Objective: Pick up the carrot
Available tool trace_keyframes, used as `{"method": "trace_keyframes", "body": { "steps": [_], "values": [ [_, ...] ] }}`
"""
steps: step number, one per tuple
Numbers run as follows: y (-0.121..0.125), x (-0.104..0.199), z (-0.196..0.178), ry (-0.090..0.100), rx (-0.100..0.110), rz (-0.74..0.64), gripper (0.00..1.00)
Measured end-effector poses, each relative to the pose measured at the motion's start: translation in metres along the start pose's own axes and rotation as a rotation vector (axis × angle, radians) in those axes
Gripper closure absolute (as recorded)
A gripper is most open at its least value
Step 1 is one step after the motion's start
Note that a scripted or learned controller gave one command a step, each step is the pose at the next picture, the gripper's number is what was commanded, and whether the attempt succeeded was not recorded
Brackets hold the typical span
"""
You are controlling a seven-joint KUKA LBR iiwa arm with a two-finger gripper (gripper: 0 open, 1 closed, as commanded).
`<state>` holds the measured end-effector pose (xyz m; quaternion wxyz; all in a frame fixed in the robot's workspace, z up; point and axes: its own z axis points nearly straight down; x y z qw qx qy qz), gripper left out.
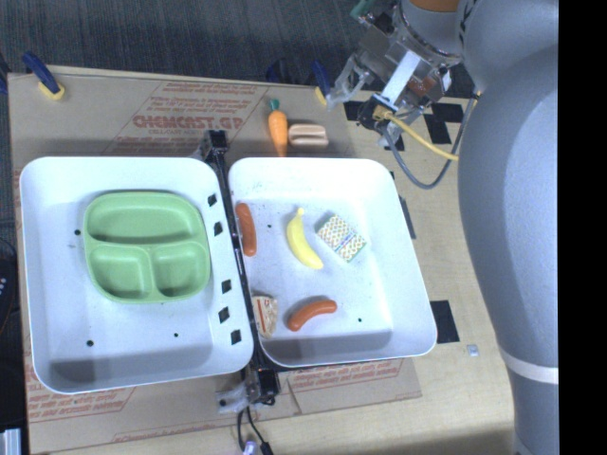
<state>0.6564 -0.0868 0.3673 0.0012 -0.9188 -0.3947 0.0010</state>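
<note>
The carrot [277,129] lies on the worktop [142,112] just beyond the far rim of the right bin [403,254], beside a small bun-like piece [307,136]. The pincer [343,81] hangs near the worktop's far edge, right of the carrot and apart from it. The right bin holds a banana [303,240], two sausages [247,228] [311,313] and a patterned block [340,238]. The left bin [47,282] holds a green divided tray [147,245].
</note>
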Motion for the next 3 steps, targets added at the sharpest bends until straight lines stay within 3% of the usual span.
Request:
{"method": "trace_keyframes", "body": {
  "steps": [1,2,3],
  "values": [
    [0.009,-0.029,0.094,-0.003,0.004,0.466,0.00],
    [0.049,-0.068,0.208,-0.003,0.004,0.606,0.00],
    [0.048,-0.066,0.197,-0.004,0.009,0.595,1.00]
  ]
}}
